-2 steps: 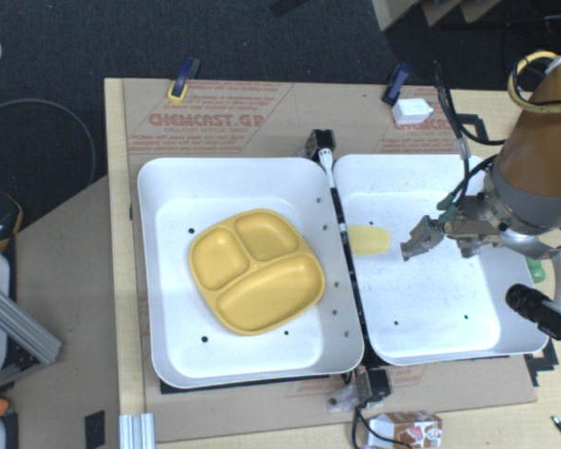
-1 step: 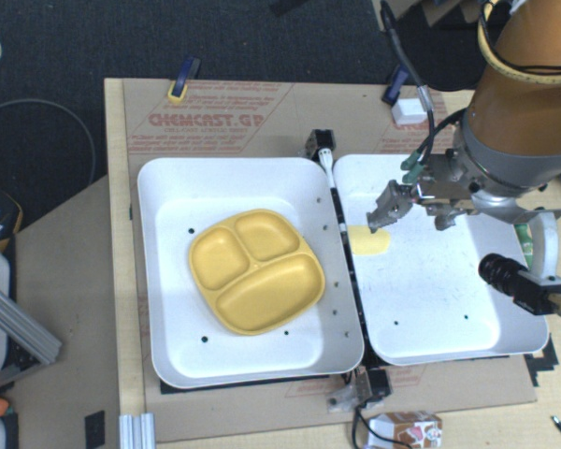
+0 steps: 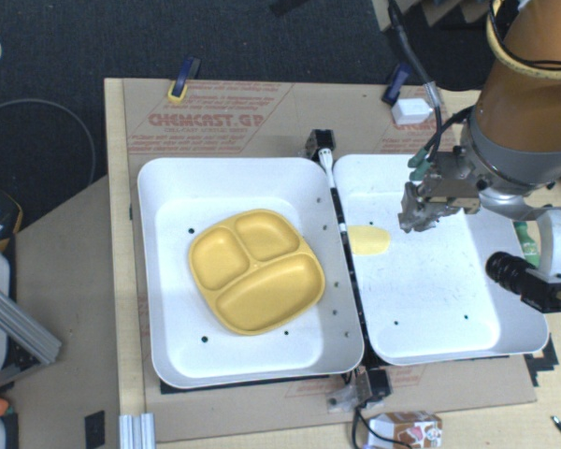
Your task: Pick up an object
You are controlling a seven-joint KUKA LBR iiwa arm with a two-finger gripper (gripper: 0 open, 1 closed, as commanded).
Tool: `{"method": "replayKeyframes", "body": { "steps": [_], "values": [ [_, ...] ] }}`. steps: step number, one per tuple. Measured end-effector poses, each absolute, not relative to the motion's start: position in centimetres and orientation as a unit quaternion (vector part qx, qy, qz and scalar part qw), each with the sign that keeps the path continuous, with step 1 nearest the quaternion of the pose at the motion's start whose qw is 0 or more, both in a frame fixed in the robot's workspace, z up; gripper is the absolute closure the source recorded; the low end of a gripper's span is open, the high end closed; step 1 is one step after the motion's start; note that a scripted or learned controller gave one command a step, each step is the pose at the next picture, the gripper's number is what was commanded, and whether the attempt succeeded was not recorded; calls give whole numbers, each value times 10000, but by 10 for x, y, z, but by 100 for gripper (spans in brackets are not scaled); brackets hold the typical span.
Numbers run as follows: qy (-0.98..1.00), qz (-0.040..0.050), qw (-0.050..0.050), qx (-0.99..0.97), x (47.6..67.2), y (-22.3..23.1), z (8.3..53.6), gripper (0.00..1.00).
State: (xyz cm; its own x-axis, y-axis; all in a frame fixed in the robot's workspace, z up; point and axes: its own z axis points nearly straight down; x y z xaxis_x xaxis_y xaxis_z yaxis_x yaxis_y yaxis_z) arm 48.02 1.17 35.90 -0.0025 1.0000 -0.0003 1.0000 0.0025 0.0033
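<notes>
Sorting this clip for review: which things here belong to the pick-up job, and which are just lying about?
Job:
- gripper
- small yellow piece in the right bin
- yellow divided plate in the left bin

Lying about:
- blue-and-yellow clamp
- small white block

Divided plate [image 3: 255,270] in left bin [image 3: 159,185], small piece [image 3: 368,240] in right bin [image 3: 486,340]

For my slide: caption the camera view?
Gripper hovers beside a yellow piece in the right bin; divided plate fills the left.
</notes>
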Motion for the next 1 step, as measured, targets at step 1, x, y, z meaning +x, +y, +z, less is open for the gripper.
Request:
{"method": "replayKeyframes", "body": {
  "steps": [1],
  "values": [
    [7088, 18, 13, 7054, 480, 67, 409, 100]
  ]
}}
